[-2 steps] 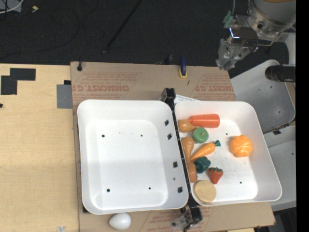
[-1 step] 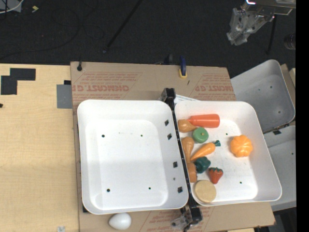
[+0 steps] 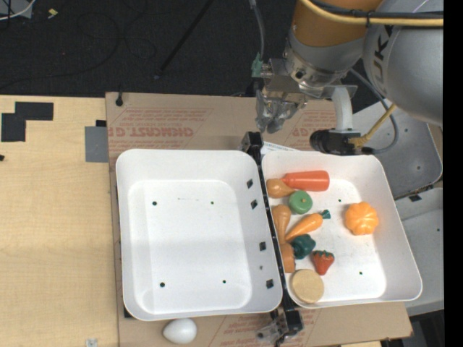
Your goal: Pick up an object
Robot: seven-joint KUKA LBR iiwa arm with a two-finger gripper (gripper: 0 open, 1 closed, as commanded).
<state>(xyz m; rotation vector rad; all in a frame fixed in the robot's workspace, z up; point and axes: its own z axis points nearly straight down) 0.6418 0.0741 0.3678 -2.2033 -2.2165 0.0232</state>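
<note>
- Grey and orange, the arm hangs its claw [image 3: 273,119] above the far rim of the right bin [image 3: 394,194], just past the divider between the two bins; nothing is between its fingers, and I cannot tell how wide they stand.
- Nearest below the claw, toward the camera, lies the red sausage-shaped toy [image 3: 306,181], with its long axis running crosswise to the claw's line of descent, roughly left to right.
- Just beyond it, further from the claw, sit a tan potato-like piece [image 3: 278,188], a green round toy [image 3: 300,202] and an orange carrot [image 3: 304,225] lying on a diagonal.
- Off to the claw's side, well apart from the cluster, the small orange pumpkin [image 3: 361,217] stands alone and looks the easiest to close on.
- Farthest from the claw are a red pepper toy [image 3: 323,262] and a beige disc [image 3: 307,286].
- Judging by this, the coming move is a short drop forward and down into the right bin; the left bin [image 3: 137,230] lies away to the claw's other side.
</note>
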